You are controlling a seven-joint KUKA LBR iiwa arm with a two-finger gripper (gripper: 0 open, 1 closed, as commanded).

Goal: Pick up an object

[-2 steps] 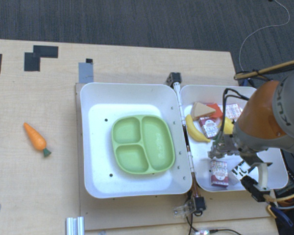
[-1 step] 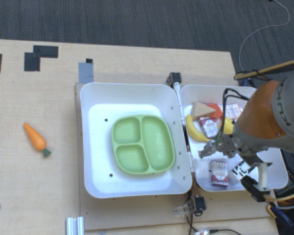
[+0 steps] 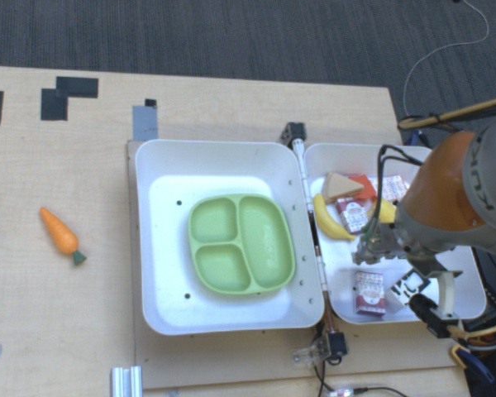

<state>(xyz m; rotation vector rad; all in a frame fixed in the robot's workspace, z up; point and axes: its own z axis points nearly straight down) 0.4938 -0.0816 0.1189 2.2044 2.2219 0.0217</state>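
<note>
Camera view places the pincer low in the right bin, beneath the orange wrist band and grey arm entering from the right. Its grip state cannot be told from this angle, and no object is confirmed held.

Candidate objects lie close by. A small red-and-white packet rests flat just below the pincer, apart from its neighbours. A banana lies to the upper left against the bin's inner wall, with another red packet beside it and a tan wedge-shaped item above. The arm hides part of that cluster.

Assessment: the lone packet appears the cleanest target, having free margin on all sides. The descent should be centred on it and squared to its short axis, since a flat packet offers little height to clamp. The crowded banana group risks a double catch or a glancing miss.

Further out, the left bin holds a green divided plate, and a toy carrot lies on the counter.
</note>
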